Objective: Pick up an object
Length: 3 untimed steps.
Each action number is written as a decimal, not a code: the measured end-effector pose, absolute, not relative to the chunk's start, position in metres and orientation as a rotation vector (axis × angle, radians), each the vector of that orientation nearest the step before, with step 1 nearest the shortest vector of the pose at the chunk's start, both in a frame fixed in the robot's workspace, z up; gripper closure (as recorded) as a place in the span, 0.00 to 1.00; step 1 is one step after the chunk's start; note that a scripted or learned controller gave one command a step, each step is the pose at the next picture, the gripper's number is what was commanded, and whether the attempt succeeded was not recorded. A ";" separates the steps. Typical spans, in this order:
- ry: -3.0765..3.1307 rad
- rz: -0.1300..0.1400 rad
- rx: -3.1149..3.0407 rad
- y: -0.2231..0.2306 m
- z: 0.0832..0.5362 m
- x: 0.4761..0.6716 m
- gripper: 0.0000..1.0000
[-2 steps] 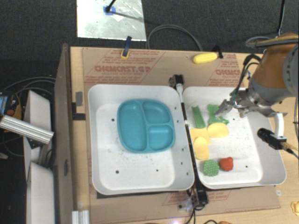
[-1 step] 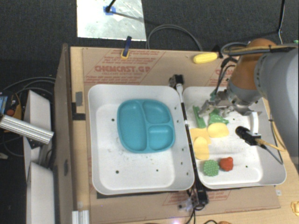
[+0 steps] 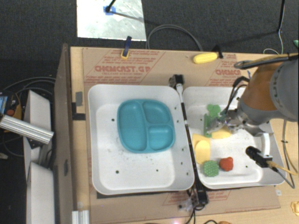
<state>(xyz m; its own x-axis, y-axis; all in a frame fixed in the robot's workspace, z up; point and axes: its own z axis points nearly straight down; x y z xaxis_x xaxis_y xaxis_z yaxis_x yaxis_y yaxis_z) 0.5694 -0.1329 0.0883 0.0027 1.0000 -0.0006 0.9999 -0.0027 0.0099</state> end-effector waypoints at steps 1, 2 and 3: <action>2.207 0.010 2.220 -0.154 0.089 0.488 0.00; 2.221 0.009 2.205 -0.176 0.087 0.587 0.00; 2.228 0.007 2.210 -0.108 0.086 0.573 0.00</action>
